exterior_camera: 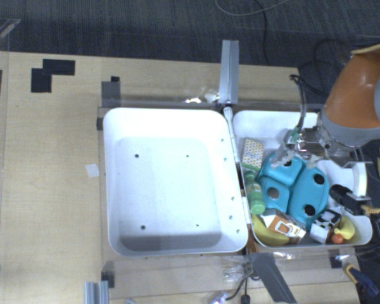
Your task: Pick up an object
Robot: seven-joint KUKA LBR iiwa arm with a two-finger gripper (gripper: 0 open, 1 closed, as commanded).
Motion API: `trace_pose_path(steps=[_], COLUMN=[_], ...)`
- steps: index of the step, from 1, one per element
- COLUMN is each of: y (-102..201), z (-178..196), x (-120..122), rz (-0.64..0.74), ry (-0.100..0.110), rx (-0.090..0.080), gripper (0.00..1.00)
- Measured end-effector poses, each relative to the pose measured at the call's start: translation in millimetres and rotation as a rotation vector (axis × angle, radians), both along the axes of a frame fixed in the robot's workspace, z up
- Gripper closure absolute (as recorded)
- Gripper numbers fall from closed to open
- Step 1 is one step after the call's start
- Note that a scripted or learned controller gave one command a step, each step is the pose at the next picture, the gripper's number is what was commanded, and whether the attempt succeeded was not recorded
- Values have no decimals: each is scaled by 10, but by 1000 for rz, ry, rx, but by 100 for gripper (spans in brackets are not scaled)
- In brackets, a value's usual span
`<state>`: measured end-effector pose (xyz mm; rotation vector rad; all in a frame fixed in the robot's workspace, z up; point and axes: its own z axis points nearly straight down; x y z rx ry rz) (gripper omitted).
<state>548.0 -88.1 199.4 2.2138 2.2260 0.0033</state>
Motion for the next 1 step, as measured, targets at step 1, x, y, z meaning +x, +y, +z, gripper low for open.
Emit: trace_pose_path(steps=[1], y=[0], z=[0], x=[0], rz=[0], ry=[0], rx=[0], gripper=[0])
